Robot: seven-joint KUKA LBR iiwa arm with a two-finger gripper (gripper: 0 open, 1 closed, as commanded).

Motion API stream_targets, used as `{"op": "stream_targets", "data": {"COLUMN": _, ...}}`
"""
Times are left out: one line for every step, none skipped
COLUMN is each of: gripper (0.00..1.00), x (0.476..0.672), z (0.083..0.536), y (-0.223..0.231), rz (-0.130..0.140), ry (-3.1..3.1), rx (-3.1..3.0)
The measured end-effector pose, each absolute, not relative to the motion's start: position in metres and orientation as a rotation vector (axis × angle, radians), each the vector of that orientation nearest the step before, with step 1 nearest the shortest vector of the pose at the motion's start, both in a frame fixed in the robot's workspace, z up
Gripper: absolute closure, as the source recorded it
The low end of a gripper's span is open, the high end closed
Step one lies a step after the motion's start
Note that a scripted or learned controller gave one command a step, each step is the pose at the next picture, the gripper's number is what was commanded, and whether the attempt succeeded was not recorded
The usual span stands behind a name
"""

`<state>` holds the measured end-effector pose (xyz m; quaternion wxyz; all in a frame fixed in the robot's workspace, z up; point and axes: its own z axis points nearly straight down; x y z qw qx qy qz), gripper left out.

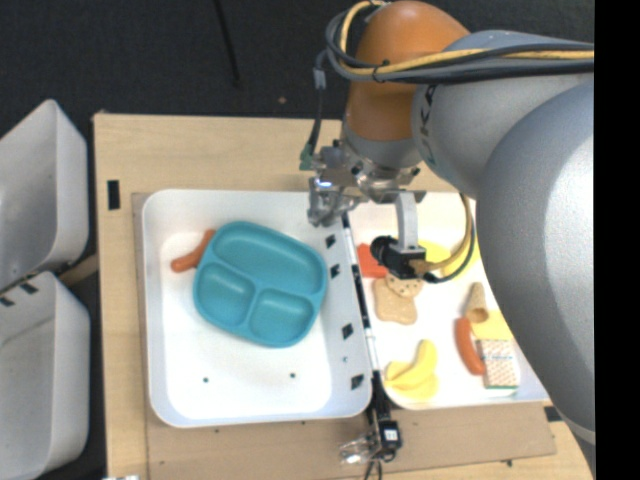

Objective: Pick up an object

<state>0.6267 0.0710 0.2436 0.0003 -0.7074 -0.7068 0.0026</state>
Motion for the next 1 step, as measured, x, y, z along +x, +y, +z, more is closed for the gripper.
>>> {"op": "stream_targets", "data": {"gripper": 1.0, "x": 0.6323, "z": 0.2291, "y": 0.0699, "rz": 0.008, "ry": -2.22, "rx": -2.221}}
